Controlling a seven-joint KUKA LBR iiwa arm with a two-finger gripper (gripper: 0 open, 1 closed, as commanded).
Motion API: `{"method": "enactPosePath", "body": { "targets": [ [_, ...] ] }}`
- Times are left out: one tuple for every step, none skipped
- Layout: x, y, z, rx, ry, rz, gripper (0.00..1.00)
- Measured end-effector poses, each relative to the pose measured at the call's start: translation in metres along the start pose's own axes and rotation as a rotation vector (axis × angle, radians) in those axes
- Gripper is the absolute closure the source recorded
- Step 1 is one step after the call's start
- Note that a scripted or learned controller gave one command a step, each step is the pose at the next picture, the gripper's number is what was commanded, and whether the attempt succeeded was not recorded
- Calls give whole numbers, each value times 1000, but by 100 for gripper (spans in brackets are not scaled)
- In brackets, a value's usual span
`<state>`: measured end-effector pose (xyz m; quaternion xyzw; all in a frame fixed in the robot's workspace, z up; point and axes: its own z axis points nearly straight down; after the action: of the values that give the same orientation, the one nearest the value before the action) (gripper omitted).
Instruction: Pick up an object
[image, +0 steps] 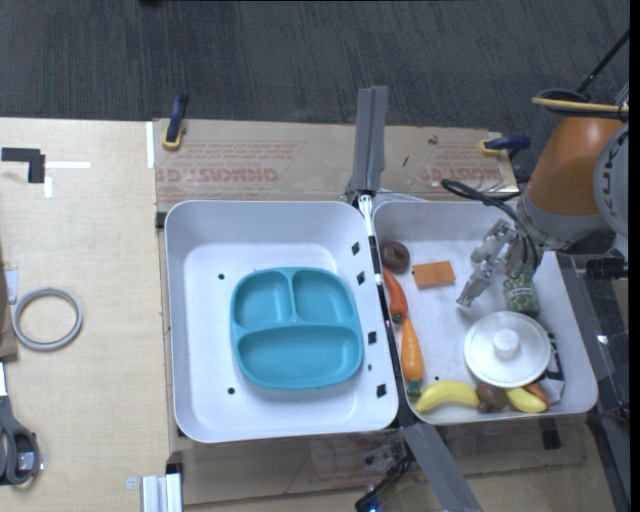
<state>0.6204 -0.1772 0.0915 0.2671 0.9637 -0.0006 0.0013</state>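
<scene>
You see two smooth white plastic bins (190, 330) on a pale matt wood bench (75, 400). Inside the left bin lies a glossy blue plastic tray (297, 328). Behind the bins lies matt brown cardboard (260, 160). The gripper (478, 285) looks like dull grey metal.

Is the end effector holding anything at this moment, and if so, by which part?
Nothing is held. The end effector hangs open over the right bin, between the orange block and a green item, with nothing between its fingers.
</scene>
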Motion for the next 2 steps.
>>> {"method": "enactPosePath", "body": {
  "targets": [
    [14,71,0,0,1,166,0],
    [13,71,-8,2,-1,163,100]
  ]
}}
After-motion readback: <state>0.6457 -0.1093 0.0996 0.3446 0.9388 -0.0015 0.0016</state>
